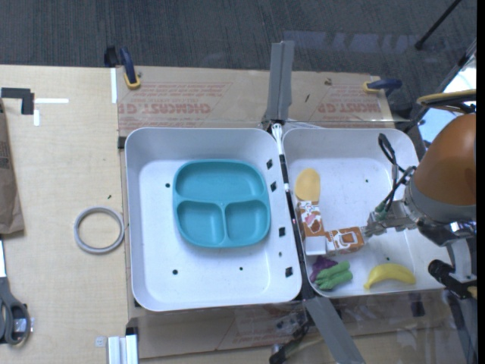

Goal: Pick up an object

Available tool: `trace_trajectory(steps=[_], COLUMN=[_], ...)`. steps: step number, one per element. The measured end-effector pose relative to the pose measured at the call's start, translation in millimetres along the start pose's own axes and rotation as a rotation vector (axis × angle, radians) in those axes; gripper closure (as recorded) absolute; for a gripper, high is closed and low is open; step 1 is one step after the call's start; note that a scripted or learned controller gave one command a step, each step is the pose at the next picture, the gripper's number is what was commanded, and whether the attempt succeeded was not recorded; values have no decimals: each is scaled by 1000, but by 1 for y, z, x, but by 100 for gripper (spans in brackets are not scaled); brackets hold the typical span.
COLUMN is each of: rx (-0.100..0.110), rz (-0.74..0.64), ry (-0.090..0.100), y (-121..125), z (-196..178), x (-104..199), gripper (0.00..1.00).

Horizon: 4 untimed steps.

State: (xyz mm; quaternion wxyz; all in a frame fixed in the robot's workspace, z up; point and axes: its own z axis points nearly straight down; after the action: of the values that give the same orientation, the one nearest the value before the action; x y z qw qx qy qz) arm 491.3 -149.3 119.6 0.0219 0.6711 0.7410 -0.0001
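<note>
The orange-and-white carton [345,239] lies flat in the right bin [356,152], low and near the middle, and the gripper [377,223] is down right at its right end. Whether the fingers are apart or clamped, I cannot tell. A second carton [311,221] sits by the bin's left wall, a yellow disc [308,183] above it. Green and purple veg [332,273] and a banana [390,275] line the near edge. The left bin [144,226] carries a teal divided plate [223,203].
</note>
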Motion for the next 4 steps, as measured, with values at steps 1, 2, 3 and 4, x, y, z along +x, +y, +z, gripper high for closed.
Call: trace_trajectory(steps=[1,2,3,4], rx=[0,35,37,41], rz=[-1,129,175,176], ry=[0,31,31,32], y=[0,30,19,19], z=[0,-7,-38,-45], x=[0,-30,19,17], gripper=[0,0,0,100])
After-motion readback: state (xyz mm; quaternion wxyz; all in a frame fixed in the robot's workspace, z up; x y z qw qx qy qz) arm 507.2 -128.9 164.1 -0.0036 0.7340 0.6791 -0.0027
